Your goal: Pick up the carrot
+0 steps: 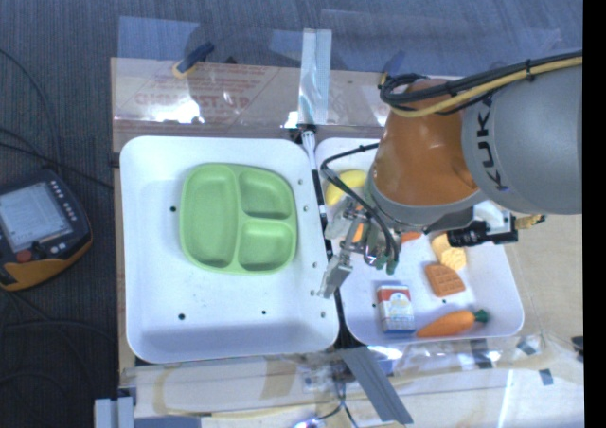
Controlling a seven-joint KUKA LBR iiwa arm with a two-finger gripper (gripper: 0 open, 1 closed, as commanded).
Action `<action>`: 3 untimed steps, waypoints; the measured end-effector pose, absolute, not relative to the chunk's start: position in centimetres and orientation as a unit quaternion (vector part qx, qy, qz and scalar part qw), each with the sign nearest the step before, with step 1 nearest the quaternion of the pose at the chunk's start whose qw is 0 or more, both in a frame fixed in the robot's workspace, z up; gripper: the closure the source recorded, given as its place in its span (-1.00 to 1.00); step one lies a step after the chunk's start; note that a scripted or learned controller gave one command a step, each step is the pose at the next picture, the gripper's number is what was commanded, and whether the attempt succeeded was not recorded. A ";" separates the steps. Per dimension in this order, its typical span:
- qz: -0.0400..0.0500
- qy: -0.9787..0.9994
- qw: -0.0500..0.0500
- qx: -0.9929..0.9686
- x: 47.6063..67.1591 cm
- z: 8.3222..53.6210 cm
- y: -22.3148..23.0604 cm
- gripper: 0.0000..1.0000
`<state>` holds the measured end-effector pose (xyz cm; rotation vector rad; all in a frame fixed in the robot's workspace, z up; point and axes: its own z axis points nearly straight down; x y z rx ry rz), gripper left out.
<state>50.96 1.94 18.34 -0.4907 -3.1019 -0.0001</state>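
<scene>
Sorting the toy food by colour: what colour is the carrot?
Orange with a green top; the carrot shows in the camera view, right bin.

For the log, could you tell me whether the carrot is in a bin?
In: the carrot lies flat in the right bin, near its front edge.

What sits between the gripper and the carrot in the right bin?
In the camera view, a small carton lies between the gripper and the carrot, just left of the carrot's tip, on the right bin floor.
</scene>
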 end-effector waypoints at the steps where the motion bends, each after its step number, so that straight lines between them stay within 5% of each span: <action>1: 0.001 -0.997 -0.001 -0.082 56.6 18.4 -0.1 -1.00; 2: 0.000 -0.991 -0.001 -0.131 51.3 18.5 -4.9 -1.00; 3: 0.000 -0.996 0.000 -0.088 54.5 18.3 -0.4 -1.00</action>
